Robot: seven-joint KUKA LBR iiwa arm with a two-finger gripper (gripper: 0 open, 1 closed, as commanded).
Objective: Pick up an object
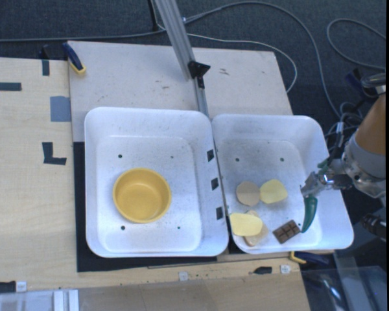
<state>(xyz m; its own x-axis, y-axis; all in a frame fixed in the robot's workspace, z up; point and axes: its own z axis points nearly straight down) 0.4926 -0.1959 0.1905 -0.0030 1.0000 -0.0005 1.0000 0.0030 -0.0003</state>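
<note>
The gripper [316, 185] sits at three o'clock of the right bin [272, 125], over its right rim. A green object [309, 214] hangs just below it, toward six o'clock, its upper end at the fingertips; whether the fingers actually pinch it is too small to tell. A brown chocolate-like block [286, 231] lies at about seven o'clock from the gripper. Pale discs [248, 193] and yellow pieces [273, 191] lie at nine o'clock. A yellow bowl [141, 195] rests in the left bin [142, 125]. The arm's wrist [369, 154] is cut off at the right.
</note>
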